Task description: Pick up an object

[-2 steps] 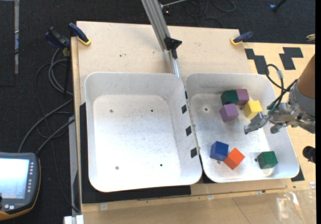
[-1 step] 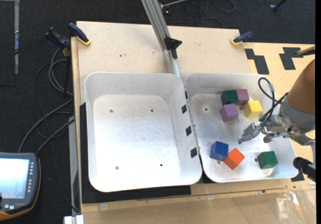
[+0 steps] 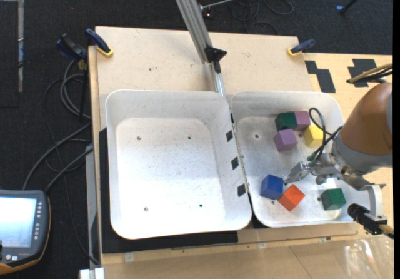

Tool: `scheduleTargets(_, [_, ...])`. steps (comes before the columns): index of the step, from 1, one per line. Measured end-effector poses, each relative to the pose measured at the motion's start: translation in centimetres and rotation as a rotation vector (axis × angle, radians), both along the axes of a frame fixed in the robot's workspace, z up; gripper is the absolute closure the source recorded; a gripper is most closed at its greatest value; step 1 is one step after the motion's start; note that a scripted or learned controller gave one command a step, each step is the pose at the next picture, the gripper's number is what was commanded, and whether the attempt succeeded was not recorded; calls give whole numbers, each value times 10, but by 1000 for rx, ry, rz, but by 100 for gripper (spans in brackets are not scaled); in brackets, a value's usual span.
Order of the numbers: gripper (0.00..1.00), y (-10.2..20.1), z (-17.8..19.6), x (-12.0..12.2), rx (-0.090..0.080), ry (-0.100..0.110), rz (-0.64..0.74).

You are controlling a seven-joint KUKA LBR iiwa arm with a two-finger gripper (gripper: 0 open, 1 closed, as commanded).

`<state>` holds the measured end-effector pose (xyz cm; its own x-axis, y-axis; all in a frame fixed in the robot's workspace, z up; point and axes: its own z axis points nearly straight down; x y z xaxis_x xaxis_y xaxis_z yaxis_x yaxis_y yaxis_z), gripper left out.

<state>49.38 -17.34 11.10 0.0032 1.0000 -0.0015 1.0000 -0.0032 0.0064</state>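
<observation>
Blocks crowd the right bin (image 3: 247,122) on the tabletop (image 3: 162,59), where my pincer (image 3: 300,173) reaches in from the right edge, its tips low over the bin floor; I cannot tell whether the tips are apart or together. Just beside them lie a blue block (image 3: 272,186) and an orange block (image 3: 291,197), touching each other near the bin's front. A green block (image 3: 332,198) sits under my wrist, partly hidden. Farther back, a purple block (image 3: 285,139), a dark green block (image 3: 285,121), a pale purple block (image 3: 302,119) and a yellow block (image 3: 312,135) cluster together, with a black cable looping over the yellow one. The left bin (image 3: 125,109) lies alongside, and a metal pole (image 3: 190,9) slants across the tabletop's far side.
</observation>
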Motion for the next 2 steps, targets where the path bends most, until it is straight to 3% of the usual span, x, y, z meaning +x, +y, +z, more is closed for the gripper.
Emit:
scheduleTargets(1, [100,1,9,-1,1,3,3])
scheduleTargets(2, [100,3,51,2,0,1,6])
